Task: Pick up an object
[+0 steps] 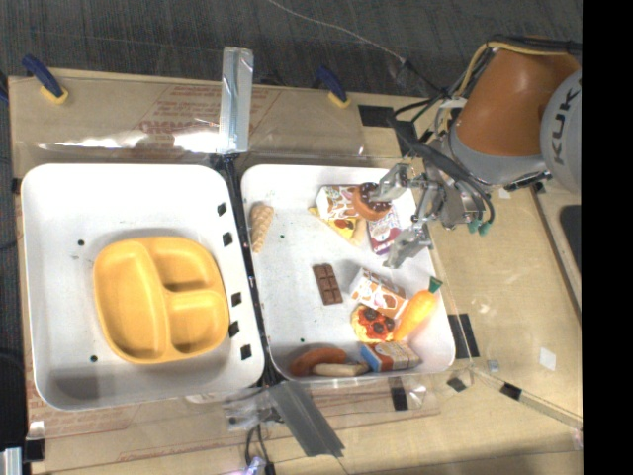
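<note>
Camera view, for your record: gripper (398, 216) over the right bin (287, 265), fingers spread, nothing between them. Beneath and beside it: snack packets (346, 211). Nearby: chocolate bar (327, 283), carrot (419, 311), hot dog (318, 361). Left bin (49, 265): yellow tray (158, 297).

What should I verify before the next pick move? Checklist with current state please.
1. End effector over the right bin: ok, at its upper right corner.
2. Target under it: cannot tell; nearest are the donut and snack packet.
3. Object held between its fingers: cannot tell.
4. Clear of the bin wall: cannot tell, it sits close to the right rim.
5. Other items separated: not ok; carrot, small box and hot dog crowd the lower right corner.
6. Yellow tray in the left bin: ok, out of the way.
</note>
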Robot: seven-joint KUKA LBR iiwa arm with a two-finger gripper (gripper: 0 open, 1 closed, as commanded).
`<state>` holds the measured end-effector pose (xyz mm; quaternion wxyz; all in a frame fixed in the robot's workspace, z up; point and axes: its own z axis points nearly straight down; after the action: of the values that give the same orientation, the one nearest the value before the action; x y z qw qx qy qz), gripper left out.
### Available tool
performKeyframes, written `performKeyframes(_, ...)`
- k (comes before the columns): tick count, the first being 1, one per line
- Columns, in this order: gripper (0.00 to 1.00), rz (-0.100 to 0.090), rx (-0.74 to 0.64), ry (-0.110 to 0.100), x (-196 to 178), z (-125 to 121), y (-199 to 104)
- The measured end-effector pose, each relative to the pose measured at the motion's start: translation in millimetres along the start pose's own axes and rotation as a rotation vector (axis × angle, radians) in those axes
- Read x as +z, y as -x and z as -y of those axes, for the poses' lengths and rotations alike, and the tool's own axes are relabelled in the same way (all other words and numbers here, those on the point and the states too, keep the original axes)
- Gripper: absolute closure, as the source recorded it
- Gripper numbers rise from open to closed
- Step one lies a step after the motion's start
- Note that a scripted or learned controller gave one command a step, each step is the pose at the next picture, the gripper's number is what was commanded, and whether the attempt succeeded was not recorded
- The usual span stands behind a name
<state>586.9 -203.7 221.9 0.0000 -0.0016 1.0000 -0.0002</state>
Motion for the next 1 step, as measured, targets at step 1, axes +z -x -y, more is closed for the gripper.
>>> performKeyframes(1,0.0,0.006,0.14,-0.002,127.8,-14.0,-12.9)
